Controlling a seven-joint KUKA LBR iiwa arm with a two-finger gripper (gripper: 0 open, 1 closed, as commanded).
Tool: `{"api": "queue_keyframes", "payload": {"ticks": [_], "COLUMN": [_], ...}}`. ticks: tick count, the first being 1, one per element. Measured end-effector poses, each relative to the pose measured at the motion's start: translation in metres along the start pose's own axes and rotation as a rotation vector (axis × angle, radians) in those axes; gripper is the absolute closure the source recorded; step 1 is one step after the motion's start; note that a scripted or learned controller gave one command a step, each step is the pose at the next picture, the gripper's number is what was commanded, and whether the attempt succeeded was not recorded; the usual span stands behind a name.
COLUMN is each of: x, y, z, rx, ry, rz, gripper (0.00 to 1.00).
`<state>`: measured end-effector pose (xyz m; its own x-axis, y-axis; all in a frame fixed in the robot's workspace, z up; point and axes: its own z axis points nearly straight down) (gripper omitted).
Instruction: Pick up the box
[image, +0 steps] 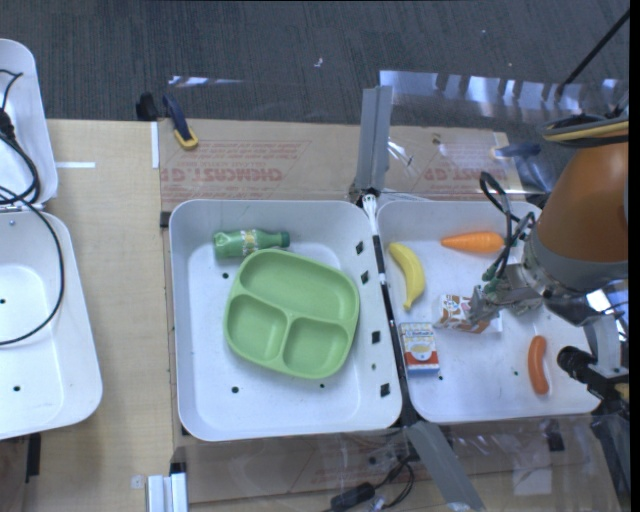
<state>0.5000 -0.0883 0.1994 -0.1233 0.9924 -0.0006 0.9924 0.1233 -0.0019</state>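
Box (420, 349) lies flat at right bin's (470, 395) left wall: likely light, stiff card, best gripped across its narrow sides; gripper (487, 303) jaw state unclear.

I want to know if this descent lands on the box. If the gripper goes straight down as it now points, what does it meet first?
Probably the crumpled packet under the gripper, not the box; depth is unclear.
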Motion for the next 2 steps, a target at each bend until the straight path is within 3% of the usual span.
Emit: {"api": "queue_keyframes", "payload": {"ticks": [1, 2], "x": [-0.058, -0.132], "y": [0.045, 0.102], "z": [-0.185, -0.241], "rx": [0.000, 0.001], "ry": [-0.002, -0.001], "rz": [0.130, 0.207], "gripper": [1.00, 1.00]}}
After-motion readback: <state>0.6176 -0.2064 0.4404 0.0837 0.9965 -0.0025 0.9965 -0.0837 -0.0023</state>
